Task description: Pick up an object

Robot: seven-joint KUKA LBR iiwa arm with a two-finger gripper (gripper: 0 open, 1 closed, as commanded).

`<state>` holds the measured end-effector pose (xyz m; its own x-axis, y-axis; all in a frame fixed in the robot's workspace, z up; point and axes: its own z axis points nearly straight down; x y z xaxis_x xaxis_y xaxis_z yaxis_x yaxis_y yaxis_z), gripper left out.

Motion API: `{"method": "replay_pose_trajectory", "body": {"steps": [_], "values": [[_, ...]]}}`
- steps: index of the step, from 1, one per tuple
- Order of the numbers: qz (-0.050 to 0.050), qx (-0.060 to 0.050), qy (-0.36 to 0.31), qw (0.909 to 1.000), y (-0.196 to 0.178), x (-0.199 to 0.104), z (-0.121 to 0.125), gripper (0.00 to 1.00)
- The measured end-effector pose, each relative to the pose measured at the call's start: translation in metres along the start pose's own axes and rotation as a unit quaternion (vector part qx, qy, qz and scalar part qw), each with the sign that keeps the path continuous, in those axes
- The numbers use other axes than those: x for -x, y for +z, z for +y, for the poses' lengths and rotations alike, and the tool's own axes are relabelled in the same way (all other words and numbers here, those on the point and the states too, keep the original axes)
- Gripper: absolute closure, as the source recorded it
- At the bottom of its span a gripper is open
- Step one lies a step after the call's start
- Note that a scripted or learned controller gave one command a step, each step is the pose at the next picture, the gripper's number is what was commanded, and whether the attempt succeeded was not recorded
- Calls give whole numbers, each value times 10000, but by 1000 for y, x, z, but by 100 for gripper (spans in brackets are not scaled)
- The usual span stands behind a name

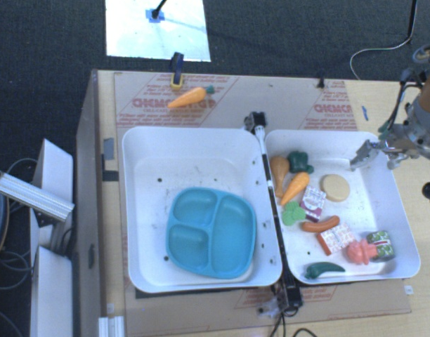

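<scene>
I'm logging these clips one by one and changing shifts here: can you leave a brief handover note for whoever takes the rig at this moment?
Gripper: over the upper right corner of the right bin, above the toys, nothing between its fingers that I can see.
Things: the right bin holds the toy food, including a tan round disc, a carrot, a sausage and a green pepper. The left bin holds a blue divided tray. Another carrot lies on the cardboard behind the bins.
Done: nothing picked up yet.
Left: descend, grasp one object, lift it.

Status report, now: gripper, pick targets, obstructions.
Gripper above right bin's far right corner, holding nothing visible. Toy food in that bin untouched; round biscuit nearest. Nothing blocking.
</scene>
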<state>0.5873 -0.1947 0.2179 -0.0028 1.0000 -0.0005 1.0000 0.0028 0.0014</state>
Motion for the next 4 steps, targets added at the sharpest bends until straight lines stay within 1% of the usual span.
{"method": "replay_pose_trajectory", "body": {"steps": [1, 2, 3, 4], "values": [[7, -9, -3, 10000, 58, -83, -46, 0], [5, 55, 4, 10000, 120, -100, -5, 0], [-30, 108, 3, 9999, 127, -100, -53, 0], [-10, 48, 14, 10000, 130, -87, -97, 0]]}}
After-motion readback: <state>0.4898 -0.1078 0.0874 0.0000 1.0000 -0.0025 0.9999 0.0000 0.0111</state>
